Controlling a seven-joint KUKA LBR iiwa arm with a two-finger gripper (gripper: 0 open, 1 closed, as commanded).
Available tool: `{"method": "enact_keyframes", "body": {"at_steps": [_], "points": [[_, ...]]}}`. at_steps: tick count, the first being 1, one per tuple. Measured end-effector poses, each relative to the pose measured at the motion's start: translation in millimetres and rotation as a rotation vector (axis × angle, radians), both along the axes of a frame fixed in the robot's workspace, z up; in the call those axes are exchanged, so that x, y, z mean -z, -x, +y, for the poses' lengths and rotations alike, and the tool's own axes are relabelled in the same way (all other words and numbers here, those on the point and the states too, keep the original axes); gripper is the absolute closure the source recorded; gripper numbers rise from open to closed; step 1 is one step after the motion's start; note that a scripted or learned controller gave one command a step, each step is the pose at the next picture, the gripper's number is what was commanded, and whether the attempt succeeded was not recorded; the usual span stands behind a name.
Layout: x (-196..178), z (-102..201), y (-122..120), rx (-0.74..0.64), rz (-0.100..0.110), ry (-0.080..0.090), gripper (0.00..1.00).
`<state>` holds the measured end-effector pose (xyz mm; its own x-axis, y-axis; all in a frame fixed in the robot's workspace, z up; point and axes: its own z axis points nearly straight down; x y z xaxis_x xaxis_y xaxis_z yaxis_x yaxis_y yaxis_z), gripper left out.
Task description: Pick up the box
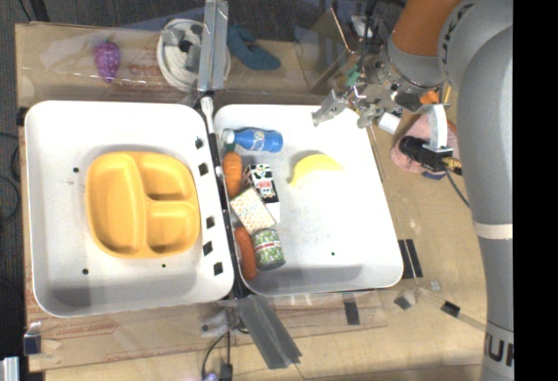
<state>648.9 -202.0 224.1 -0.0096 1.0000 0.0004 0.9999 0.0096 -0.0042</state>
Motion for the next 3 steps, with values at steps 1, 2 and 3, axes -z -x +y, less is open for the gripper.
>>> {"method": "enact_keyframes", "body": {"at_steps": [1,2,3], "points": [[37,76,23,-0.122,-0.001,0.0,0.0],[93,77,96,-0.303,-0.002,-0.001,0.0],[131,100,47,-0.016,-0.005,0.008,0.0]]}}
